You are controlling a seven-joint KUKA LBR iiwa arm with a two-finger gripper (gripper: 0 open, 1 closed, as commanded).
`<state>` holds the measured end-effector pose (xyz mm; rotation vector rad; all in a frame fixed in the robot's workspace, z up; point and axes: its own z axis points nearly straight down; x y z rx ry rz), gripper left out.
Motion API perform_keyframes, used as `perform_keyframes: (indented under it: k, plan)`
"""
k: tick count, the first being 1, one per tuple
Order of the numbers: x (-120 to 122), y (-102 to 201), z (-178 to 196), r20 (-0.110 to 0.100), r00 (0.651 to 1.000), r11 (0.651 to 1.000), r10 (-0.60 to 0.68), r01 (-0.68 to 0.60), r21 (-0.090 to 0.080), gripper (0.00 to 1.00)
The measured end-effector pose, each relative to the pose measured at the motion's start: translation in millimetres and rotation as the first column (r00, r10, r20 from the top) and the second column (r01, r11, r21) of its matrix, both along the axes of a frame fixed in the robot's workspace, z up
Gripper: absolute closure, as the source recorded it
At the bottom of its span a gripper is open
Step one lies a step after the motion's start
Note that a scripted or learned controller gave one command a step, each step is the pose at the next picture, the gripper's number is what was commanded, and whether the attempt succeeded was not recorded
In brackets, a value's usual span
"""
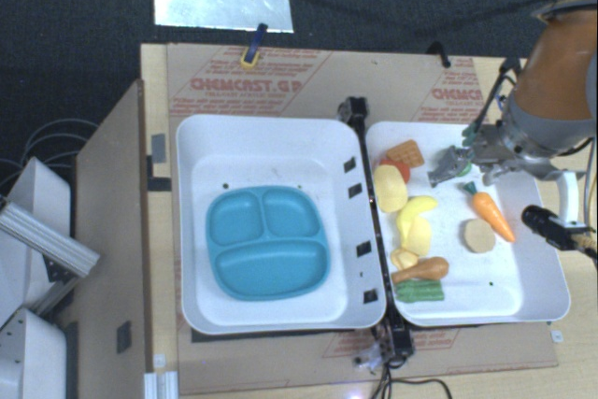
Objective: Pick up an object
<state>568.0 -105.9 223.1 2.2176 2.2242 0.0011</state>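
- The tabletop [308, 70] is carrying two white bins: the left bin [192, 229] is holding one blue divided plate [268, 241].
- The right bin [542, 290] is holding about nine toy foods, none yet lifted, so the pick looks barely begun.
- Counted: one carrot [491, 213], one tan disc [479, 236], one drumstick [420, 270], one green piece [419, 292], three or four yellow pieces [416, 224].
- The gripper [456, 165] is hovering low at the bin's upper part, beside the carrot; whether its fingers are spread or closed cannot be told.

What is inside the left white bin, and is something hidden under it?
The left white bin holds a blue divided plate lying flat near its middle. Its three compartments look bare. Whatever lies beneath the plate is covered, so it cannot be seen.
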Motion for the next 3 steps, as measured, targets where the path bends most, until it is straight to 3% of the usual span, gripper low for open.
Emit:
perform_keyframes:
  k: [1,2,3]
  plan:
    - [-26,22,-145,-0.003,1.0,1.0,-0.001,0.001,0.001,0.0]
    - [-24,20,-128,0.002,1.0,1.0,-0.002,0.002,0.0,1.0]
    - [-2,84,-33,0.011,1.0,1.0,0.009,-0.009,0.002,1.0]
